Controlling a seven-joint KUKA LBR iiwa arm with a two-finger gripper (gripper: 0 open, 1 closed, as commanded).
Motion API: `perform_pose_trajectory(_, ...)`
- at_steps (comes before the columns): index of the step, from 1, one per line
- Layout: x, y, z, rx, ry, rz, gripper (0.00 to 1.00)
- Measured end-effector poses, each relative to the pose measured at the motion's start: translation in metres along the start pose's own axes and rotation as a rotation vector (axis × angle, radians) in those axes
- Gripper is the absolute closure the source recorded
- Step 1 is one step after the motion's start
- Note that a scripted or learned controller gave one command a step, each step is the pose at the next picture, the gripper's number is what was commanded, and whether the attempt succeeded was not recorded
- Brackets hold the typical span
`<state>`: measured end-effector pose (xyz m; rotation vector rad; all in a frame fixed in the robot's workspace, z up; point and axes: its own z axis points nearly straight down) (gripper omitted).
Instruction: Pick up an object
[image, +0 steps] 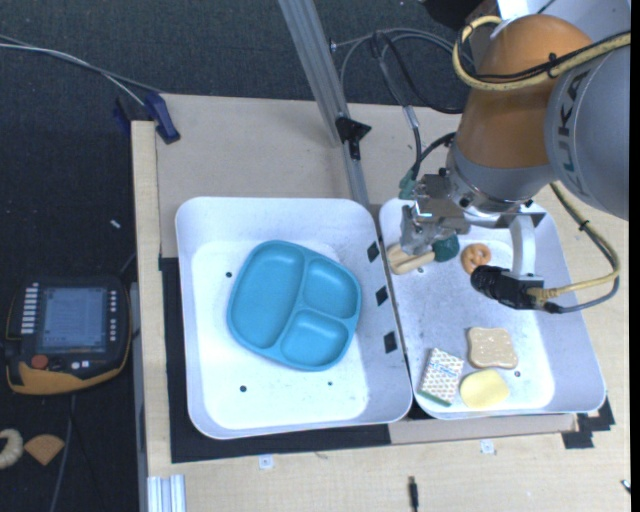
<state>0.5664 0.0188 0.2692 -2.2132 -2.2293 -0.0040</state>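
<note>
My gripper (425, 240) hangs over the top left corner of the right bin (570, 330). Right below it lies a tan stick-like object (405, 263) with a teal end (446, 247), close to the wall between the bins. Whether the gripper touches or holds that object is hidden by the wrist. A small orange ring-shaped piece (477, 256) lies just to the right of the gripper. Further down the bin sit a slice of toast (492, 347), a yellow round piece (484, 389) and a patterned flat block (441, 375).
The left bin (200, 300) holds a blue divided plate (295, 303). A black connector with a yellow cable (510, 287) hangs off the arm over the right bin. A metal post (330, 90) rises behind the bins. A pendant (65, 330) lies off the bench at left.
</note>
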Motion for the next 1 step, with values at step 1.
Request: perform_pose_trajectory(1, 0.0555, 0.0009, 0.0202, 0.006, 0.001, 0.001, 1.0)
